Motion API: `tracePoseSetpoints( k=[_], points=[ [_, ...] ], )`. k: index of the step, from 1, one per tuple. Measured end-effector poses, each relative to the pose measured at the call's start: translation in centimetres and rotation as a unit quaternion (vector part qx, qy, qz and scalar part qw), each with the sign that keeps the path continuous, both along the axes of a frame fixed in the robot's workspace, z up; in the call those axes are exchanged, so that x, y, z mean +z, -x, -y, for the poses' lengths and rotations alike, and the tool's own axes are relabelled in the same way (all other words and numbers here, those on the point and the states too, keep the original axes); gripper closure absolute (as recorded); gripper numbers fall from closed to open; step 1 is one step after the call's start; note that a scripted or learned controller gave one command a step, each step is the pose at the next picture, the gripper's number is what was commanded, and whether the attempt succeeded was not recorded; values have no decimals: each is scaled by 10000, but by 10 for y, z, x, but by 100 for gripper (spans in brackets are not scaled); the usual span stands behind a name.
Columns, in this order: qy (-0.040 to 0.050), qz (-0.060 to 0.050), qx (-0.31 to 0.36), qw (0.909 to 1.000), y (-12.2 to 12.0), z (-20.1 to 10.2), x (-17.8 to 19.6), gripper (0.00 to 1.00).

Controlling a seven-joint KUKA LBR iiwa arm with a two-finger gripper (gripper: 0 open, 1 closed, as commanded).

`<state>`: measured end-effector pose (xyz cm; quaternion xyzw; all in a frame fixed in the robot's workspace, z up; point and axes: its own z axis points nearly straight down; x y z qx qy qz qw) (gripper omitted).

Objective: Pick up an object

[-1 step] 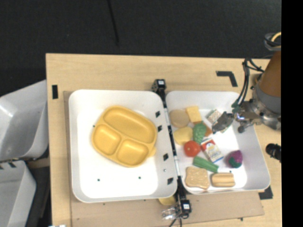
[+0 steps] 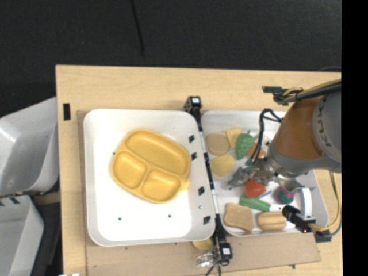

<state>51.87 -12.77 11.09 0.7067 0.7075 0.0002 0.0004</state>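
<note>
Two white bins point(image 2: 92, 171) sit on a pale wooden bench point(image 2: 132, 85) over dark floor point(image 2: 172, 22).

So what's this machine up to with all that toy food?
A grey and orange robot arm reaches in from the right over the right bin, which holds a jumble of toy food. Its gripper hangs low among the pieces, next to a red item and a yellow round piece. Nothing is visibly held, so it seems to be mid-attempt. The left bin holds a yellow divided plate.
</note>
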Motion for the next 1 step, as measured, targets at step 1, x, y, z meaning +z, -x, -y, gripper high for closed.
tracePoseSetpoints(
  k=[1],
  points=[
    [8, 22, -52, 10000, -2, 3, 16, 100]
  ],
)
